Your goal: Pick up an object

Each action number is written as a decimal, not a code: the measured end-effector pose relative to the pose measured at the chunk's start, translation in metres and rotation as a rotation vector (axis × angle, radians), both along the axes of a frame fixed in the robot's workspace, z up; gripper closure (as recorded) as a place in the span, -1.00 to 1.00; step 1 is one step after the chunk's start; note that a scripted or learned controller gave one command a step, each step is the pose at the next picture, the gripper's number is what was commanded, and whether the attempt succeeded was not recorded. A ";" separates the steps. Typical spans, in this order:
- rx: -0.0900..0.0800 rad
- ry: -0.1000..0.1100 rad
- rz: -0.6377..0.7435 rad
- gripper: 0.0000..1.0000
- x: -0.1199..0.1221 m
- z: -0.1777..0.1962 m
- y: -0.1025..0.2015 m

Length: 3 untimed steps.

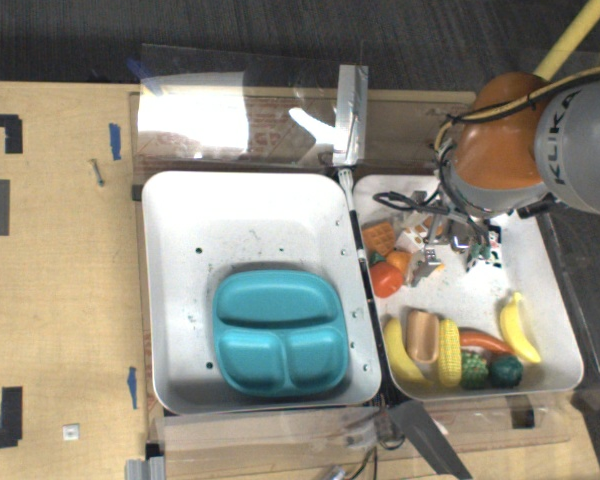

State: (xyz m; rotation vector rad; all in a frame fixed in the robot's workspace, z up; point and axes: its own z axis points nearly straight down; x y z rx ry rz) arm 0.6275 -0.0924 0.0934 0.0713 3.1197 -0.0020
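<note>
My gripper (450,256) hangs over the upper middle of the right bin (555,298), below the orange wrist band (495,148). Its two silvery fingers (427,260) stand apart, open, with bare bin floor between them. Just left of it lie an orange waffle-like piece (379,236) and a red-orange tomato (388,276). Along the bin's front edge sit a yellow banana (398,353), a hot-dog bun (420,333), a corn cob (448,353), a red pepper (483,342), a green broccoli (475,369) and a dark green item (507,371). A second banana (520,328) lies at the right.
The left bin (180,228) holds a teal divided plate (280,330) in its front half. A metal divider post (349,118) stands behind the seam between the bins. A yellow rod (580,23) slants in at the top right.
</note>
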 end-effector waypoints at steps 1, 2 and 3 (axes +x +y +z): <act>0.000 -0.002 0.018 -1.00 -0.034 0.000 -0.002; -0.001 -0.004 0.060 -1.00 -0.092 0.000 0.002; -0.003 -0.008 0.085 -1.00 -0.129 -0.001 0.002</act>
